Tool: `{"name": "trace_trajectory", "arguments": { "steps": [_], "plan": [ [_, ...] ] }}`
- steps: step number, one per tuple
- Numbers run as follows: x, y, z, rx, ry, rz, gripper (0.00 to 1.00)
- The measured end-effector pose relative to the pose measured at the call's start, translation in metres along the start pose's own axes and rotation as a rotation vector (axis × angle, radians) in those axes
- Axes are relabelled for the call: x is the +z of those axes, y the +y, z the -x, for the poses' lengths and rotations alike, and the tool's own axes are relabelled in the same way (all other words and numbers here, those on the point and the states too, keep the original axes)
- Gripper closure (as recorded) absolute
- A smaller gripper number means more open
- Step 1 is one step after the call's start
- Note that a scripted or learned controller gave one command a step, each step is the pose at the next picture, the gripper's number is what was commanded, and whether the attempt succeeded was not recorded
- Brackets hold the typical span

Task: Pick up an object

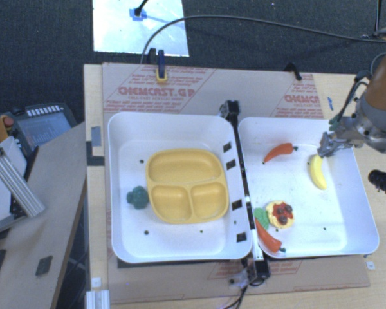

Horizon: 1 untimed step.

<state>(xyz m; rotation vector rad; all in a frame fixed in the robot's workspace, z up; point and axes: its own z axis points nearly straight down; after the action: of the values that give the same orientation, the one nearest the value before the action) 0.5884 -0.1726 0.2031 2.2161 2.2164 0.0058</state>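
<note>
The banana is taken here as the landmark and as the likeliest object for the pick; it lies in the right bin, on the bin floor toward its far right part, its length running roughly from far to near. The gripper is seen just above the far end of the banana, at the tip of the grey arm reaching in from the right; whether it is spread or pressed together cannot be told, since the tip is small and dark against the bin, and nothing is seen held in it. To the left of the banana, and apart from it, an orange-red pepper is laid; nearer the camera and to the left, a small round toy with red dots is seen, with a carrot-like piece touching or just beside it at the bin's near left corner. Well to the left of the banana, the left bin bears a yellow divided tray and a green broccoli piece beside it. The banana is judged to be a light, stiff plastic toy, smooth and likely slippery, not fragile. It is best taken across its narrow width near the middle, where the curve is fullest and the sides are closest to parallel; a hold at the tapered end is judged likely to slip off.
</note>
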Motion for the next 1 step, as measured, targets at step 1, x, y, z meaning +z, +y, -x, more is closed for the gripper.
{"name": "trace_trajectory", "arguments": {
  "steps": [1],
  "plan": [
    [-0.0457, 0.0051, -0.0046, -0.005, 0.001, -0.001, 1.0]
  ]
}}
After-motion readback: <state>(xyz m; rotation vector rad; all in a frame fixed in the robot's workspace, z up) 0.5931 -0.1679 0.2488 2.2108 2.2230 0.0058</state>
